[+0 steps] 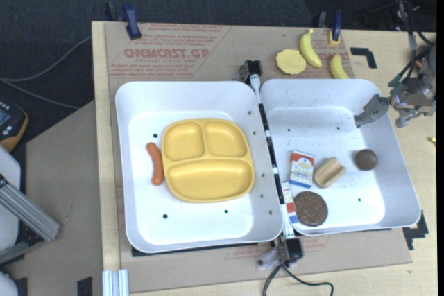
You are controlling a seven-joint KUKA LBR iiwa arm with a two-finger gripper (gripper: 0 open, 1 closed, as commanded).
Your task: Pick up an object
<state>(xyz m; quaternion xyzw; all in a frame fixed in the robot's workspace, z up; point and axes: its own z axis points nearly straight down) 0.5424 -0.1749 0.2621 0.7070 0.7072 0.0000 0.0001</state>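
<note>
From my seat, the gripper [386, 111] hung over the right bin [326, 97] near its 2 o'clock edge, jaws apart and gripping nothing. In that bin, toward 6 o'clock, lay a carton [301, 168], a bun [328, 172], a brown ball [365, 159] and a dark disc [310, 208]. The left bin [139, 107] held a yellow tray [206, 159] with a sausage [155, 163] at its 9 o'clock. Two bananas [311, 48] sat on the bench at 12 o'clock.
</note>
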